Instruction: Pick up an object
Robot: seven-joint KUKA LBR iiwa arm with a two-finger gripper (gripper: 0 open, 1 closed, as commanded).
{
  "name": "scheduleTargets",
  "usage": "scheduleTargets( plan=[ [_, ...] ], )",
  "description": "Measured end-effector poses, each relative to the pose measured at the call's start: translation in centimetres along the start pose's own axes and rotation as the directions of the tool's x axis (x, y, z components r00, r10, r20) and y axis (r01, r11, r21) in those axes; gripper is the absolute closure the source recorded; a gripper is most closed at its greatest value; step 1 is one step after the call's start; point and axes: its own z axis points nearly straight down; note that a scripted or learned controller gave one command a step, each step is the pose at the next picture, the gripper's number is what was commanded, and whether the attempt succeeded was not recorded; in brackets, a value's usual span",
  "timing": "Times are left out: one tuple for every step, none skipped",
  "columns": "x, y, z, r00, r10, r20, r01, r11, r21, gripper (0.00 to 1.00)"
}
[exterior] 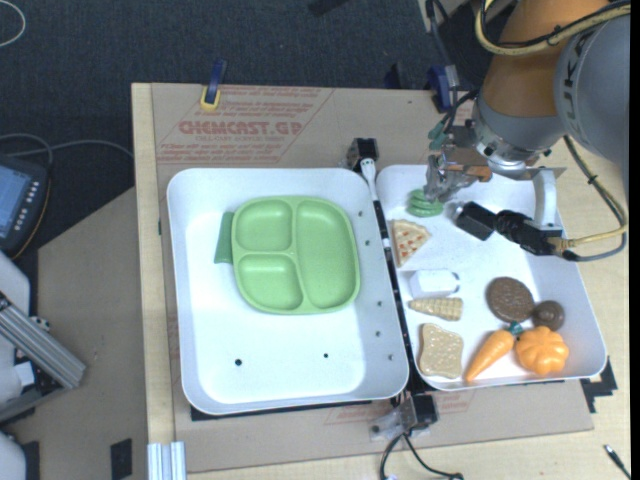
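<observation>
My gripper [436, 190] hangs low over the far left corner of the right bin [585, 318]. Its tip is right at a small green round toy [422, 207] that lies on the bin floor. Just in front of that lies a pizza slice [408, 239]. Further forward are a white piece [436, 282], a pale corn-like piece [438, 308] and a bread slice [440, 351]. On the right side of this bin sit a brown cookie [510, 297], a dark brown lump [548, 315], a carrot [487, 356] and an orange pumpkin [541, 350].
The left bin [200, 328] holds a green divided plate [295, 253] in its far half. The rim between the two bins [388, 268] runs just left of the pizza slice. The arm fills the space above the right bin's far right.
</observation>
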Motion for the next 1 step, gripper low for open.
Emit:
scheduleTargets(
  plan=[
    [1.11, -0.42, -0.46, 1.000, -0.001, -0.002, 0.001, 1.000, 0.002, 1.00]
  ],
)
